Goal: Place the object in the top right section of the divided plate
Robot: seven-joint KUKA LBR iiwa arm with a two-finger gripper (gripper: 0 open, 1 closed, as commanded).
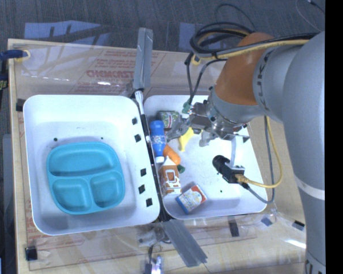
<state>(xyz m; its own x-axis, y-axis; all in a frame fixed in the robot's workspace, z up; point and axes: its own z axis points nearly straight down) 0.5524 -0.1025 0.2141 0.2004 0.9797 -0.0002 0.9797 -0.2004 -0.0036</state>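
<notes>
Blue divided plate (86, 176) unmarked; carton (191, 199) label unreadable; bottle (157, 137) blue.

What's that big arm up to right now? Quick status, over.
Gripper low over right white bin, among the clutter. Blue divided plastic plate waiting in left white bin. Blue-capped bottle and orange carrot-like piece close by.

divided plate (86, 176) in left bin (37, 116), bottle (157, 137), carton (170, 178), box (191, 199) in right bin (257, 196)
</notes>
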